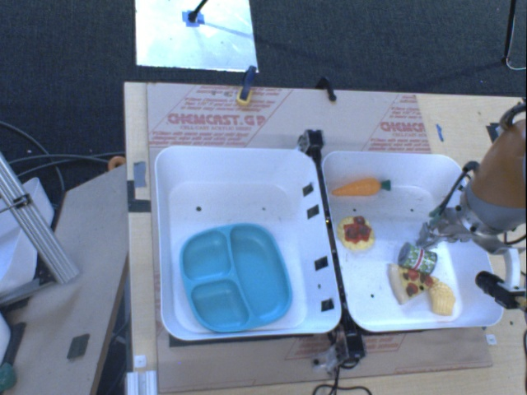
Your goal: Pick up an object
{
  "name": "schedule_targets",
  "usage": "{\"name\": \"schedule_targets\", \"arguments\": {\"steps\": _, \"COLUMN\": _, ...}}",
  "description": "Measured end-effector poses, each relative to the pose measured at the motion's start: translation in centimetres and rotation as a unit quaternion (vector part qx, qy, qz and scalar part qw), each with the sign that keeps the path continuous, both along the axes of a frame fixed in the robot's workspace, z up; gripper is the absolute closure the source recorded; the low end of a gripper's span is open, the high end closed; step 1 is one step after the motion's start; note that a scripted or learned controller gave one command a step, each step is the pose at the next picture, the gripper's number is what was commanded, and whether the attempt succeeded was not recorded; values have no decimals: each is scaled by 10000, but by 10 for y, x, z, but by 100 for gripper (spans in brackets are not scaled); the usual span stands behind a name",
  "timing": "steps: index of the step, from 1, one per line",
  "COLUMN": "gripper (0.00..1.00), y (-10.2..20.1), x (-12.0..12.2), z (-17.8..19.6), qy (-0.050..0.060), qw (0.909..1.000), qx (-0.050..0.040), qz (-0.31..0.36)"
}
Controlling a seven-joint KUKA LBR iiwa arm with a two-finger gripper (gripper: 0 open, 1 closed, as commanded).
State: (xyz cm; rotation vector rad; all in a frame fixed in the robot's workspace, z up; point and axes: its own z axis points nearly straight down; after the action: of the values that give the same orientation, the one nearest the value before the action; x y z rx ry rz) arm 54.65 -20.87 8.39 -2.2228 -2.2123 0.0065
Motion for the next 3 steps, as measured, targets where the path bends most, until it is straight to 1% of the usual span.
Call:
{"name": "schedule_targets", "arguments": {"steps": 1, "gripper": 100, "y": 1, "x": -63, "z": 0, "qy": -18, "qw": 10000, "qx": 0, "qz": 10}}
{"name": "schedule_targets", "arguments": {"steps": 2, "gripper": 100, "y": 46, "x": -47, "z": 116, "qy": -99, "qw": 9999, "qx": -14, "qz": 71}}
{"name": "schedule_targets", "arguments": {"steps": 3, "gripper": 0, "y": 43, "x": -50, "z": 109, "qy": -51, "qw": 10000, "qx": -8, "qz": 35}}
